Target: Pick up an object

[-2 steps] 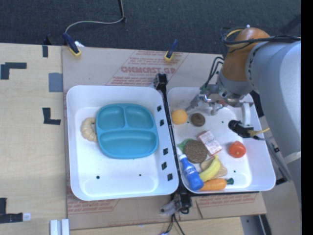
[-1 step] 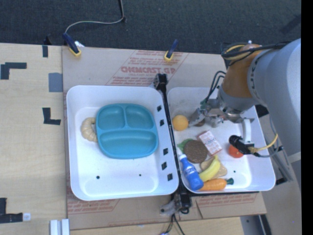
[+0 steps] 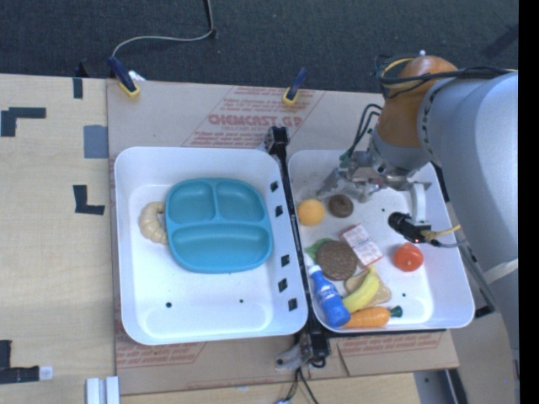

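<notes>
While food crowds the right bin [image 3: 445, 310], a blue plate [image 3: 219, 225] fills the left bin [image 3: 202, 322].

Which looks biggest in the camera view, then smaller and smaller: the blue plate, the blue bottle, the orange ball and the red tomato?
1. Blue plate, by far.
2. Blue bottle.
3. Orange ball and red tomato: these look about alike, so no ranking.
</notes>
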`<state>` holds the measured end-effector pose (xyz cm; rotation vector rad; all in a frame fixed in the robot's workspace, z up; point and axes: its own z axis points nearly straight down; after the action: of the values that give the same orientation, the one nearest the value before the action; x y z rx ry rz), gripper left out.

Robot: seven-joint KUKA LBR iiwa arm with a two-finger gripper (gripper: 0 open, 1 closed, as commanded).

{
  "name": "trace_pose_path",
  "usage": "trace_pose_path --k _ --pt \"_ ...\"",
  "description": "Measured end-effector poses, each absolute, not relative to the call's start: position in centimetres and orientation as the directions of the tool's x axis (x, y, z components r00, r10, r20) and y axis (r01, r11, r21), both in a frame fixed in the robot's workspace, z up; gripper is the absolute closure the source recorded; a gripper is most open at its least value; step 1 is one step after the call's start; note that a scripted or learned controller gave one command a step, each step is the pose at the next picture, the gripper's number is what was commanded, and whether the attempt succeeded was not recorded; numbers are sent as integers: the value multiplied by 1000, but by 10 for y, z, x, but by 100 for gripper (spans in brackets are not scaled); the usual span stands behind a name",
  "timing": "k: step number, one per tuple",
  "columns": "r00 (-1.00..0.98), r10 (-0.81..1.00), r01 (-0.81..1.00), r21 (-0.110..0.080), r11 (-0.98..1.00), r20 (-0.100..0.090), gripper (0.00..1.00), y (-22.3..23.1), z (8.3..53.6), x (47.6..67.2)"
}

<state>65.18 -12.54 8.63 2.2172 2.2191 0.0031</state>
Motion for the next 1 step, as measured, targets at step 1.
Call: trace_pose_path --k 1 --pt "-2 1000 1000 4 2 -3 100 -125 96 652"
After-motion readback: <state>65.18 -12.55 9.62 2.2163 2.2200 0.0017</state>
